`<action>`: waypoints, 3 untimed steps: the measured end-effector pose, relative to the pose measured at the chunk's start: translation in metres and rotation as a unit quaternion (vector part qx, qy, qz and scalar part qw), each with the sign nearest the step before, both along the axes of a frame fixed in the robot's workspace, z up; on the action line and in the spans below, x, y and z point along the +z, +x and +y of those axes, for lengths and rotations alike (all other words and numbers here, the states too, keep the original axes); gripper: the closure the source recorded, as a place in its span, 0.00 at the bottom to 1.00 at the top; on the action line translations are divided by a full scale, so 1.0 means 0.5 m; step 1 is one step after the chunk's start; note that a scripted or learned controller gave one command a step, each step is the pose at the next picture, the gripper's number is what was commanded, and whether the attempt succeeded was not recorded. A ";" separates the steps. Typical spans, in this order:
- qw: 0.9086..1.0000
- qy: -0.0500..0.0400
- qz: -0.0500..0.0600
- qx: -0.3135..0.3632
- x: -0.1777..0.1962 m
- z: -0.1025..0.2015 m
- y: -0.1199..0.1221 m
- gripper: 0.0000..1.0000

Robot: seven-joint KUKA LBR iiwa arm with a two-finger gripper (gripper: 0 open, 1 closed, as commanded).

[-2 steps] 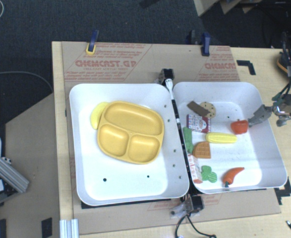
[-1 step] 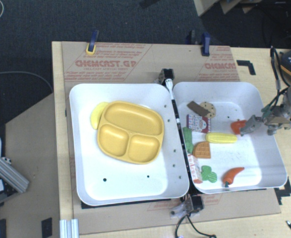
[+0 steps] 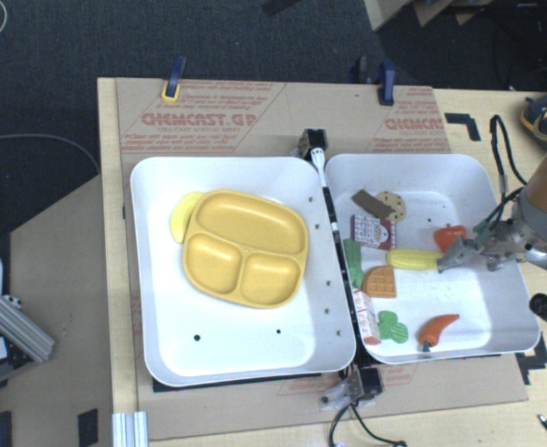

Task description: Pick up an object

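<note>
While sitting in the left bin, yellow divided tray covering a yellow piece. Lying in the right bin: cookie, banana, waffle, chili, green toy. Hovering at right edge, gripper touching red object; finger spread unclear.

Small toys in right bin

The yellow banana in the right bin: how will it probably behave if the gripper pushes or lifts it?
The yellow banana looks like smooth moulded plastic, so probably stiff, light and somewhat slippery. Its rounded, elongated shape suggests it may roll or pivot when pushed, possibly against the waffle piece beside it.
</note>
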State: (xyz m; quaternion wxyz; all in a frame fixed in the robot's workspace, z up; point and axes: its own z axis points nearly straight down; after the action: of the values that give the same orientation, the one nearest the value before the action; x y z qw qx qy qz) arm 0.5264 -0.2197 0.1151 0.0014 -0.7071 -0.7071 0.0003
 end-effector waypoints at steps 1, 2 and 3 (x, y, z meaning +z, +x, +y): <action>1.000 0.003 0.000 0.002 -0.061 0.008 0.003 0.00; 1.000 0.001 -0.001 0.001 -0.041 0.004 0.002 1.00; 1.000 -0.002 -0.004 0.001 0.071 0.020 0.015 1.00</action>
State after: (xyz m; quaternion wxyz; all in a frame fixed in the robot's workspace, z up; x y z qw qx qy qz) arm 0.5342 -0.2096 0.1508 -0.0025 -0.7066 -0.7076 -0.0008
